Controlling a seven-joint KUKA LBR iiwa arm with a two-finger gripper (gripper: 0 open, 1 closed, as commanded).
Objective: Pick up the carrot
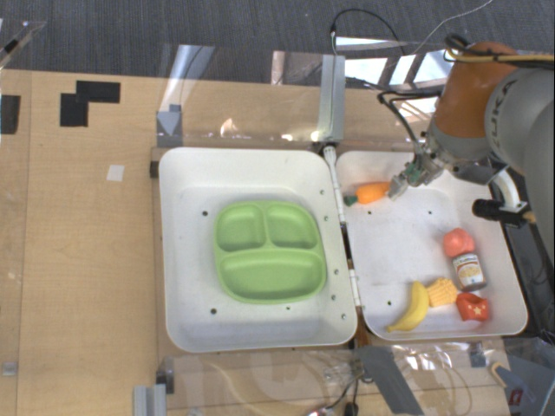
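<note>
Gripper [406, 181] low in the right bin [512, 319], near its upper left corner, at the end of the grey arm [512, 111] slanting in from the upper right. Fingertips right against the right-hand end of the carrot [371, 193], seemingly touching it. Fingers too small and blurred to read: cannot tell how far apart, nor whether anything is pinched between them. No clear sight of the carrot held.

Carrot just to the left of the fingertips, lying flat on the bin floor, green stub end pointing away from the gripper toward the divider between the bins.

Well below and to the right of the gripper: a small jar [468, 269] with a red lid. Further below it, a red pepper-like piece [473, 306], a yellow corn piece [442, 293] and a banana [411, 308], clustered near the bin's lower edge.

Far to the left of the gripper, in the left bin [182, 232]: a green divided plate [270, 251].
</note>
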